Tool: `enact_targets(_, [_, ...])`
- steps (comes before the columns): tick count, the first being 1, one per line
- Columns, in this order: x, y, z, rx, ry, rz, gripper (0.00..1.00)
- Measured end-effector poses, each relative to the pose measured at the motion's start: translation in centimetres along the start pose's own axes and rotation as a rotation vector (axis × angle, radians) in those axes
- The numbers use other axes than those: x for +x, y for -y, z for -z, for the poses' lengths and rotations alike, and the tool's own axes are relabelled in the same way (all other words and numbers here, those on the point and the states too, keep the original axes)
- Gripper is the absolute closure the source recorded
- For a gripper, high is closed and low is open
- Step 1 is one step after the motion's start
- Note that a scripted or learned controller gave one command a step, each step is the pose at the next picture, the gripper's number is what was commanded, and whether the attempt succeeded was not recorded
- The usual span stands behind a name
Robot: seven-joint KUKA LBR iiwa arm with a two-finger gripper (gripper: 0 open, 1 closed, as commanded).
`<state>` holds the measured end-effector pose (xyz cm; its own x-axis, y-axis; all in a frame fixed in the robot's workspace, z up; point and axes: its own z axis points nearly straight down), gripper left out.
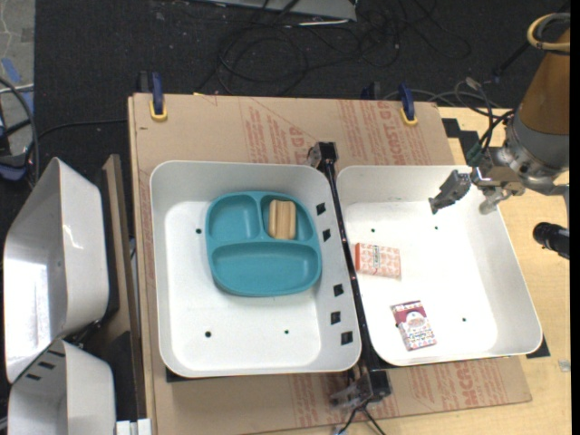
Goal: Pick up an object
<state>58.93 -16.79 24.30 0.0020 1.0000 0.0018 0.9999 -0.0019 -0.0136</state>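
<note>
Camera view: gripper (471, 191) hung spread, holding nothing, over right bin's (507, 261) far edge. Nearer than gripper lay two packets (377, 260) (413, 324). Left bin (181, 270) held teal tray (258, 265) with wooden block (283, 219).

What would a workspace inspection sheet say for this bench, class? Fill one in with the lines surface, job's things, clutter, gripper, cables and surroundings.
Surface: brown board clamped at the far edge, bearing the left bin and the right bin side by side.
Job's things: teal divided plate in the left bin with a tan block in its far-right compartment; patterned packet and small red-and-white box lying apart in the right bin.
Clutter: nothing seen.
Gripper: gripper over the right bin's far right corner, holding nothing, away from all items.
Cables: black cables loose on the dark floor beyond the bench.
Surroundings: spare white bins stacked at the left.
</note>
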Motion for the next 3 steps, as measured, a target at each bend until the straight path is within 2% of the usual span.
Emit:
enact_targets(1, [0.1, -0.2, 0.8, -0.013, 0.002, 0.003, 0.00])
enact_targets(2, [0.1, -0.1, -3.5, -0.010, 0.002, 0.001, 0.00])
enact_targets(3, [0.3, -0.3, -9.8, -0.011, 0.002, 0.001, 0.00])
